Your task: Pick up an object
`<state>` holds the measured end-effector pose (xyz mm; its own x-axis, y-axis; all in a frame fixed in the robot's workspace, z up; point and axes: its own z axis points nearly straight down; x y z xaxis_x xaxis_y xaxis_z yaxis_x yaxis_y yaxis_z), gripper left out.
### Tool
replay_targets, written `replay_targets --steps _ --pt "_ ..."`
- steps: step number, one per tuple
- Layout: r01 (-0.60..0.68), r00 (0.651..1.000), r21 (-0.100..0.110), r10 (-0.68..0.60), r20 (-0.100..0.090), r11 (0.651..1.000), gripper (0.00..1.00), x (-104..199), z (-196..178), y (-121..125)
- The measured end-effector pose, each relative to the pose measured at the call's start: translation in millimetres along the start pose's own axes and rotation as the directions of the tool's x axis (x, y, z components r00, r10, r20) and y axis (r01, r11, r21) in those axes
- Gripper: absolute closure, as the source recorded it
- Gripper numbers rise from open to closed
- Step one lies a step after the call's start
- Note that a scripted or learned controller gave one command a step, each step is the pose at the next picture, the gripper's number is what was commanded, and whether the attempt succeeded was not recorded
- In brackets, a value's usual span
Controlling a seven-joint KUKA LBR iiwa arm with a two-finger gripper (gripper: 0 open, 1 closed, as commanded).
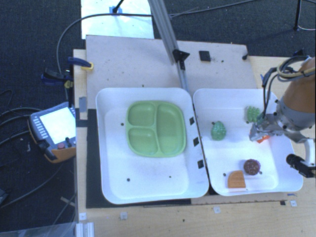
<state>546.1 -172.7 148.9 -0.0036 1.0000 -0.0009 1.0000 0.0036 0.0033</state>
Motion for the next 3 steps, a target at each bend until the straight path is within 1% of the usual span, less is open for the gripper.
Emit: replay_targets --steps 1,2,3 --pt "0.001 1.000 -0.004 -0.001 0.001 1.000 1.00 -0.4 -54.2 2.1" --pt "0.006 1.000 0.000 -0.006 -0.002 1.000 1.00 50.2 -67.8 12.4" --pt "0.007 1.000 0.000 -0.007 -0.002 1.000 1.00 108.0 -62.5 31.4"
